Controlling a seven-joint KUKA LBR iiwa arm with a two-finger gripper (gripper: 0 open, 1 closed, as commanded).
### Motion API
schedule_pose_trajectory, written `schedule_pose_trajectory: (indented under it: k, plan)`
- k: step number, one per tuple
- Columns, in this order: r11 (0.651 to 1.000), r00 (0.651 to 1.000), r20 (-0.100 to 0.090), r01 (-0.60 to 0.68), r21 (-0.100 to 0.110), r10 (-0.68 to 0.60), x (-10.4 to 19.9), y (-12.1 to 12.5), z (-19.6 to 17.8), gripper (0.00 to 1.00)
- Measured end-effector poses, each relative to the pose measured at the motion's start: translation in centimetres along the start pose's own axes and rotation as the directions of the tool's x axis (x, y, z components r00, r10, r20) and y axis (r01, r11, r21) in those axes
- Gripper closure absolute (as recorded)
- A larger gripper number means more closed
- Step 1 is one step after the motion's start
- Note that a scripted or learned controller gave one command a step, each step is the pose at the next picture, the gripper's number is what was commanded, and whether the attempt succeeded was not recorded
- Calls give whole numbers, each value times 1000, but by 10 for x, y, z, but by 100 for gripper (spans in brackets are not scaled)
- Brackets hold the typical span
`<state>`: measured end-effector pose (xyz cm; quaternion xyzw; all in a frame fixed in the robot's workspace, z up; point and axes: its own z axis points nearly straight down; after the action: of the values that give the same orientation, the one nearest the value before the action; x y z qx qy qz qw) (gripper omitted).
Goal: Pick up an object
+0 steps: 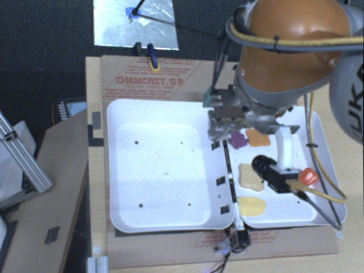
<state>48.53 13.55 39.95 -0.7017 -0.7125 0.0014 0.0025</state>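
Observation:
My gripper (219, 128) hangs low over the left edge of the right bin (318, 131), next to the divide between the two bins. A purple piece (238, 139) lies just to its right, close to the gripper, with a flat orange piece (258, 137) beside it. Nearer the front lie a tan piece (249, 177) and a yellow oval piece (251, 206). A small red-orange piece (307, 177) sits toward the right of the bin. The arm's orange band and wrist hide the back of the right bin.
The left bin (116, 152) stands beside the right one on a cardboard sheet (151, 79). A silver foil square (135, 15) lies at the back, and metal framing (20, 158) stands at the far left.

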Motion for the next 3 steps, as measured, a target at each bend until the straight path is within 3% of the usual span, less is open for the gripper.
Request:
schedule_pose_trajectory:
  k: [1, 2, 3]
  plan:
    - [1000, 1000, -3, -11, -20, 10, -5, 1, -112, 100]
    - [1000, 1000, 2, -4, 1, 4, 73, 1, -28, 100]
    - [1000, 1000, -2, -9, -11, 9, 100, 21, -63, 100]
